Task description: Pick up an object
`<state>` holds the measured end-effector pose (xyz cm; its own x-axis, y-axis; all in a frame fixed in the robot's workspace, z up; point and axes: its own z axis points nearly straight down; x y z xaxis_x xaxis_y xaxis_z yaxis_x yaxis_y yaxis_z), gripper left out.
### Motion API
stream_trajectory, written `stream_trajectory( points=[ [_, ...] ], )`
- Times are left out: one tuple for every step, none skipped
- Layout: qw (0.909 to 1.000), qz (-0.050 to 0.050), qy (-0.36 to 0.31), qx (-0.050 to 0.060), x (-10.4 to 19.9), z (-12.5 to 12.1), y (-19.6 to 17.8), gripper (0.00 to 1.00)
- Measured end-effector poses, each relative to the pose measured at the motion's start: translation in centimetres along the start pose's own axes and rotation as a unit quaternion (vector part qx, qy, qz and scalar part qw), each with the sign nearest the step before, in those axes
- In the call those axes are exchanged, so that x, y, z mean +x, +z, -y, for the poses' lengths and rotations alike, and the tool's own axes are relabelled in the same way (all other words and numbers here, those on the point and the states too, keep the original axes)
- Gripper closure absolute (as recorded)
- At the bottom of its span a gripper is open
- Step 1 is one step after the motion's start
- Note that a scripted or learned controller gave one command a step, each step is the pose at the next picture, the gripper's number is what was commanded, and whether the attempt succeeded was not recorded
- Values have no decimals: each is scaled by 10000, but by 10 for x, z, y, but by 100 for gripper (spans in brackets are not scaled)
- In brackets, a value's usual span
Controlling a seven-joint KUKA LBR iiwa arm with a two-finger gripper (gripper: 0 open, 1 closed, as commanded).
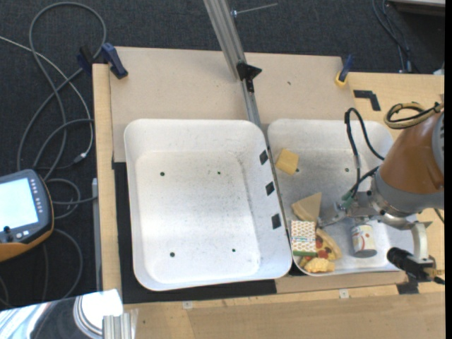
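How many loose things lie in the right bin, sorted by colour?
Yellow or tan: 2, a sponge block and a wedge
White: 1, a small can
Many-coloured: 2, a printed box and a packet
Total: 5

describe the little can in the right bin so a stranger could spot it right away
Look at the right bin, then at its near right part, just below the arm's wrist. The can lies there, a small white cylinder with a red mark on its label. The box and the tan wedge to its left are flat-sided; the can alone is round.
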<state>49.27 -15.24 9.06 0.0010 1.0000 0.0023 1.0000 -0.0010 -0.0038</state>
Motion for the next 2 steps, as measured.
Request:
stream_trajectory(
  points=[
    [10000,8,-4,-29,0,-1,-13,100],
    [10000,19,-14,-47,1,-6,-56,100]
  ],
)
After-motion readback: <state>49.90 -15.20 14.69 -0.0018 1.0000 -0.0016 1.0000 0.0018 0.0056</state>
